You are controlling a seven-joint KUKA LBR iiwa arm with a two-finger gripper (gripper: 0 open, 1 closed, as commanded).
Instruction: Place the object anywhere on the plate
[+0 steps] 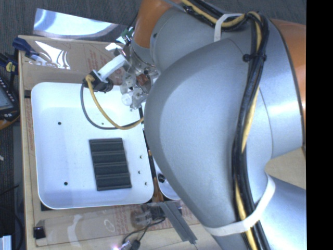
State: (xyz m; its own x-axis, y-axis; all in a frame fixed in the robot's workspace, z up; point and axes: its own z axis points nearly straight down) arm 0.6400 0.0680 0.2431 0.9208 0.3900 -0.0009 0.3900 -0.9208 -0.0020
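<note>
Dark ribbed object (110, 164) lies lengthwise in left bin (52, 139).

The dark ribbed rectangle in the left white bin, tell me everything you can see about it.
The dark grey ribbed rectangular slab lies flat on the floor of the left shallow white bin, toward its lower right part. Its top shows several raised bands running across its width, with thin grooves between them, and it looks like matte rubber or plastic. Its long side runs up and down the picture, slightly slanted. Nothing touches it apart from the bin floor; the end effector sits well above it in the picture, near the bin's top right corner.
</note>
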